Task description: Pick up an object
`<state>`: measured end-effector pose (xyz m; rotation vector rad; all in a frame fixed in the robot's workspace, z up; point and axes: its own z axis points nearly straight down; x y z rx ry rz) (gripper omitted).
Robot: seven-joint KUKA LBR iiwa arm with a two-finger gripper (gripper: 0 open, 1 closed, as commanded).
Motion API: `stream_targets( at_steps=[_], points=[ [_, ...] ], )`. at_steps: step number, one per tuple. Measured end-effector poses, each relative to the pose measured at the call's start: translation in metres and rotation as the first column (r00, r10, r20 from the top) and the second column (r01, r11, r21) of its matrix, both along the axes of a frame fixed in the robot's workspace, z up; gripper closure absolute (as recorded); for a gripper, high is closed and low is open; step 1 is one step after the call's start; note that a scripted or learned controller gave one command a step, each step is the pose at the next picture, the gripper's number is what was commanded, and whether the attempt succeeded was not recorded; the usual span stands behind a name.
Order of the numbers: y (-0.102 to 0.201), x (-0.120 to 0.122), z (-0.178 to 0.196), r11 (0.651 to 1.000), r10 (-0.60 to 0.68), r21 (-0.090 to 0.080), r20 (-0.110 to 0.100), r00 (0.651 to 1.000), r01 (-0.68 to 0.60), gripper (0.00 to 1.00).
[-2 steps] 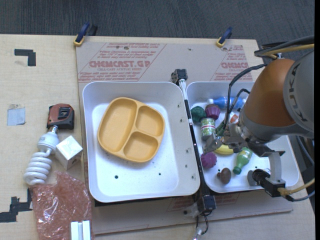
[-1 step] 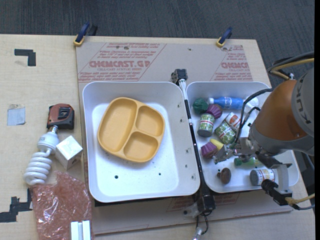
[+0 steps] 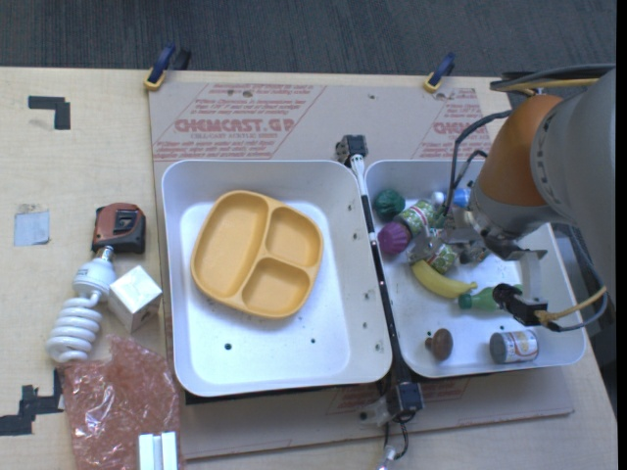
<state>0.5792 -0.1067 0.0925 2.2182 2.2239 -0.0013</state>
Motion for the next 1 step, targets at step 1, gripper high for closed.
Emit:
stream_targets(
  at_steps=[1],
  points=[
    [-0.0006,0.0000,0.0097,1.000,0.002,-0.002,-0.001,1.000,-0.002,1.00]
  ],
)
